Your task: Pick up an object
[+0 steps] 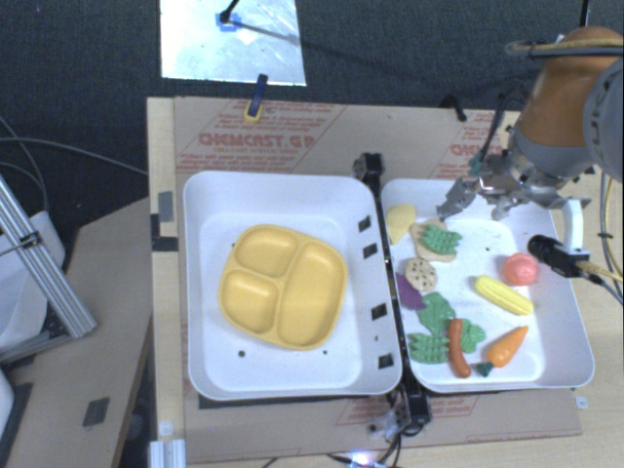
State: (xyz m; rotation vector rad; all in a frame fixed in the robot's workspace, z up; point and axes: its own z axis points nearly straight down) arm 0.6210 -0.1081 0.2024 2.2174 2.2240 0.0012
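Note:
The right bin (575,359) holds several toy foods. A pale yellow piece (400,222) lies at its back left, beside a tan piece topped with green (436,240) and a brown spotted cookie (421,276). Toward the front lie a purple piece (409,295), green leafy pieces (436,311), an orange-red sausage (456,347) and a carrot (505,346). A yellow corn cob (503,294) and a pink-red ball (521,268) sit on the right. My gripper (480,203) hangs open over the bin's back edge, just behind the tan piece, with nothing between its fingers.
The left bin (205,359) holds a yellow divided plate (283,286). A black hinge strip (385,281) runs between the bins. A black part with a cable (554,254) reaches in from the right near the pink-red ball. A metal frame (39,261) stands at the far left.

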